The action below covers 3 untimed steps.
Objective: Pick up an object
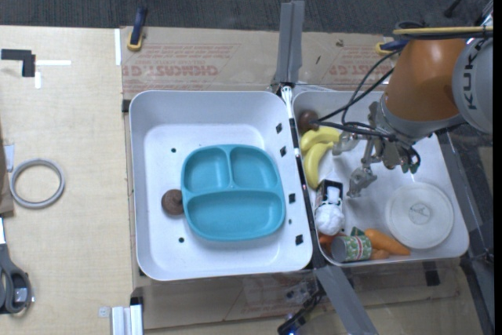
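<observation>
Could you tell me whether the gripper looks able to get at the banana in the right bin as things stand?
Probably yes: the gripper hangs just right of the banana, which lies uncovered against the bin's left wall.

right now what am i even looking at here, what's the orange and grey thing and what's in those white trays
One camera looks down at a slant on a bench. The orange and grey thing is a robot arm reaching in from the right. Its gripper hangs over the right tray, with nothing visibly held. That tray holds bananas, a carrot, a round white lid, a small can and a white toy. The left tray holds a blue divided plate and a small brown ball.
</observation>
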Tool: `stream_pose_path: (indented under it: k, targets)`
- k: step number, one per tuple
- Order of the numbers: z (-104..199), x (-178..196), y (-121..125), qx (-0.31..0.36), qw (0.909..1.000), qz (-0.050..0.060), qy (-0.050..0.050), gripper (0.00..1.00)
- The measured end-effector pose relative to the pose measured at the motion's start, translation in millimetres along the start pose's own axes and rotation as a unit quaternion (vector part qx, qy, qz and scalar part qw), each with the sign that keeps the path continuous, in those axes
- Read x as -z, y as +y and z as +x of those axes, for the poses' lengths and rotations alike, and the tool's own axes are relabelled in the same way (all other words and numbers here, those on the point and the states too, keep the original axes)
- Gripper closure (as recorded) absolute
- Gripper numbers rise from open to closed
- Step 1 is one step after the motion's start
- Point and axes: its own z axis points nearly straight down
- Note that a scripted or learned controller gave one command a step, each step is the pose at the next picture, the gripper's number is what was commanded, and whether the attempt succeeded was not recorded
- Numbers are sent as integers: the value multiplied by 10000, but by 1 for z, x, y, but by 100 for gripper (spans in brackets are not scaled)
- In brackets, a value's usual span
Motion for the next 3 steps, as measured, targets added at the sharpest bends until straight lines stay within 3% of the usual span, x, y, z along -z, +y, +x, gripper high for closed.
stream_pose_path:
  k: [1,2,3]
  targets:
    - [57,1,-14,-694,9976,9,6,0]
    - [-57,2,3,-715,9974,7,26,0]
    - [-59,14,3,-710,9975,14,-22,100]
